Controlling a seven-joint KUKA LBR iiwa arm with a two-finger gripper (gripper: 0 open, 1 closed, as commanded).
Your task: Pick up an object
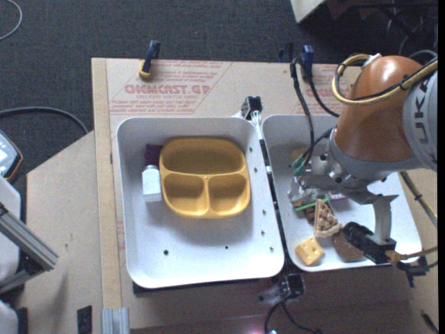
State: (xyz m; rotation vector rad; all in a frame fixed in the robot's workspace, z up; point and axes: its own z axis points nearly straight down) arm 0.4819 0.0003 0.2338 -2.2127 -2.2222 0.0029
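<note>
Hovering over right bin (278,134) clutter — gripper (304,195) among toys.

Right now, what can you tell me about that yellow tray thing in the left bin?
The yellow tray is a rounded, divided plate that looks like smooth plastic, with one long compartment across the far side and two smaller ones nearer the camera. It lies flat and upright in the left bin, toward its far half. Nothing shows in its compartments. A small white bottle sits against its left edge, with a dark object just beyond that.
</note>
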